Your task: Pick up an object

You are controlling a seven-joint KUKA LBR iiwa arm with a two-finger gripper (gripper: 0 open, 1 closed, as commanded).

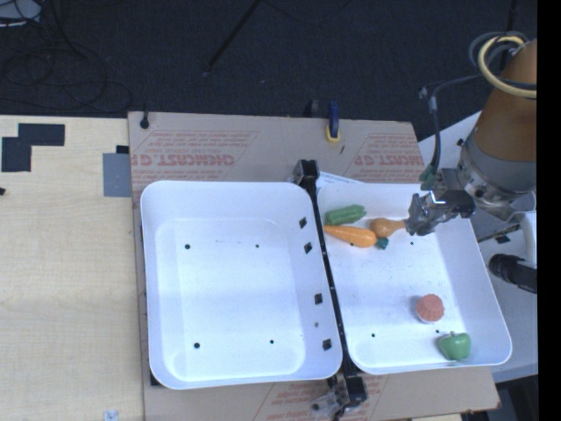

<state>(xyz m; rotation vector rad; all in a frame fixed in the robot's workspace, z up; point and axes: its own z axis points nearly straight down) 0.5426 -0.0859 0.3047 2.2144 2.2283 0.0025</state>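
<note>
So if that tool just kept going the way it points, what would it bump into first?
Probably the small tan toy, lying just ahead of the tool in the right bin; the orange carrot lies beyond it. Depth is hard to judge from above.

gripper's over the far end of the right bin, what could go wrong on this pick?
1. The gripper sits right by the tan pear-shaped item, which lies against the orange carrot and near the green pepper. A descent could nudge the cluster or catch two items.
2. It is close to the far wall of the right bin; a pushed item may jam there.
</note>
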